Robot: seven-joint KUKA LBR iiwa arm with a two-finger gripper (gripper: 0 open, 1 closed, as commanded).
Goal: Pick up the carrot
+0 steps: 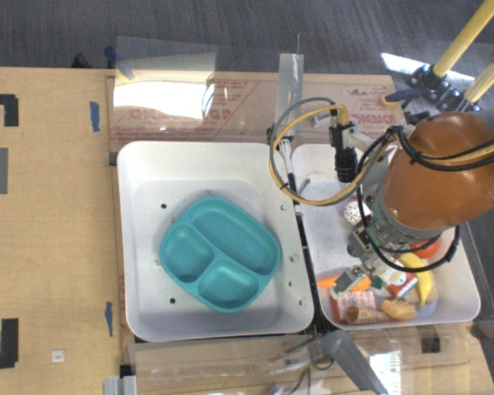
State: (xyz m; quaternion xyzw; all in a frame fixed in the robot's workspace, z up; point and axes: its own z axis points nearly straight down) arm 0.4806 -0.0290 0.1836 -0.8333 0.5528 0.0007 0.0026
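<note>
Hovering low over the carrot at lower right: gripper, finger state impossible to tell; teal divided plate left of centre.

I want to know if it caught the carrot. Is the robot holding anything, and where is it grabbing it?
Cannot tell. The end effector is down among the toys in the right bin, by the carrot, but the arm hides any hold.

Tool low in right bin, above carrot.
</note>
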